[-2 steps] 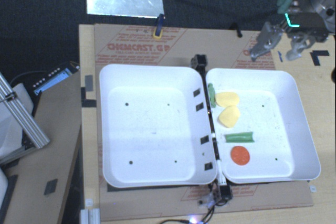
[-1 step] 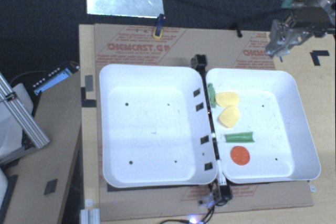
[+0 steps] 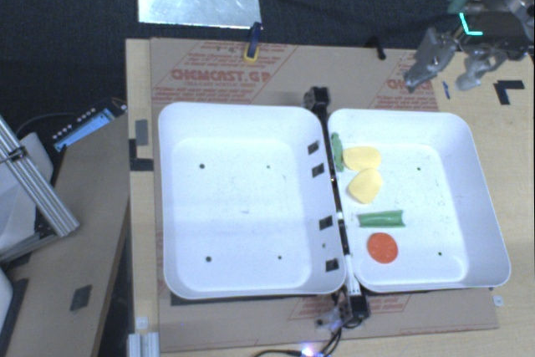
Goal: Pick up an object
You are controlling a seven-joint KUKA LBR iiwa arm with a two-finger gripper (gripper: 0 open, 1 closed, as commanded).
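Objects: five small pieces lie in the right bin (image 3: 468, 180), all in its left half near the divider between the bins.
Yellow pieces: two rounded yellow pieces (image 3: 362, 158) and (image 3: 365, 186) sit one behind the other, just touching or nearly so, toward the bin's back-left.
Green pieces: a green bar (image 3: 381, 219) lies flat in front of them, pointing left to right; a second slim green piece (image 3: 337, 152) lies along the left wall.
Red disc: a flat red disc (image 3: 383, 247) rests near the front-left corner, apart from the bar.
Handling, judged: all look like light, stiff toy food; the disc is low and may slip from the fingers, while the green bar offers narrow parallel sides and clear floor around it, so across its width seems the best hold.
Left bin: the left bin (image 3: 180, 180) stands beside the right one, sharing the divider.
Gripper: the gripper (image 3: 447, 71) hangs above the bench past the right bin's back edge, fingers spread apart, nothing between them, touching nothing.
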